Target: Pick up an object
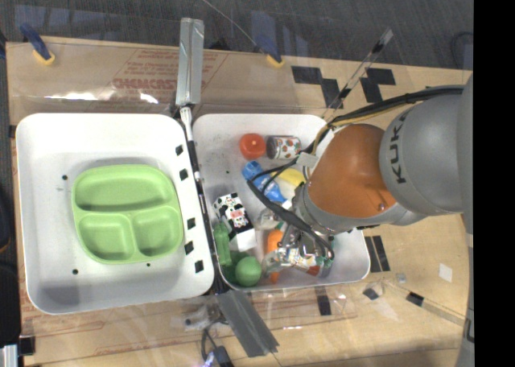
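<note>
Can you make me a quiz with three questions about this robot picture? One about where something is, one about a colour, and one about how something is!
1. Where is the green tray?
A. left bin
B. right bin
C. on the floor

2. What colour is the ball at the right bin's near edge?
A. purple
B. green
C. white

3. How does the tray lie?
A. flat, hollows up
B. upside down
C. on its edge

Answers: 1 A, it sits in the left bin. 2 B, it is plainly green. 3 A, its three hollows face up.
</note>
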You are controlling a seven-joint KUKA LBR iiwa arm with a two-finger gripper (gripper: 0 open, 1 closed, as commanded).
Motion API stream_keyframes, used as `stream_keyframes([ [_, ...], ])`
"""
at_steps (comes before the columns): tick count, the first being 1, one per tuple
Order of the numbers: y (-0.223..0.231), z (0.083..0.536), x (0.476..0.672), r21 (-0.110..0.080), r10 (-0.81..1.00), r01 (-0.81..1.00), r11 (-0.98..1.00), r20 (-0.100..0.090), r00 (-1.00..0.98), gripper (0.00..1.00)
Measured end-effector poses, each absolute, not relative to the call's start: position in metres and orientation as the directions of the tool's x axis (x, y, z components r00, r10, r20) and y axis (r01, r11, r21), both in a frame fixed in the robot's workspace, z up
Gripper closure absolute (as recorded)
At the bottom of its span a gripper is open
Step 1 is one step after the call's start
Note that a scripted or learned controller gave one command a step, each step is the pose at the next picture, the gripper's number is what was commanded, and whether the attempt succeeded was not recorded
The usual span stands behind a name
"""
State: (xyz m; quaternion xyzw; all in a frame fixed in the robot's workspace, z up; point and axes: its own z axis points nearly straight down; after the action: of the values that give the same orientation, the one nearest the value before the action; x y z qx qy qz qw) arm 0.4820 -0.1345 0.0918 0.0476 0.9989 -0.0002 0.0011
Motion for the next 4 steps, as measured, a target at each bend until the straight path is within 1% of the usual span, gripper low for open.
stream_keyframes([
  [1, -0.112, 0.121, 0.552, 0.001, 0.045, 0.045, 0.999, -0.003, -0.999, 0.0],
  [2, -0.118, 0.092, 0.51, 0.0, -0.011, -0.011, 1.0, 0.0, -1.0, 0.0],
  [3, -0.108, 0.095, 0.572, -0.01, -0.223, -0.223, 0.975, -0.004, -0.975, 0.0],
  [4, -0.17, 0.114, 0.553, -0.002, -0.067, -0.067, 0.998, -0.003, -0.998, 0.0],
])
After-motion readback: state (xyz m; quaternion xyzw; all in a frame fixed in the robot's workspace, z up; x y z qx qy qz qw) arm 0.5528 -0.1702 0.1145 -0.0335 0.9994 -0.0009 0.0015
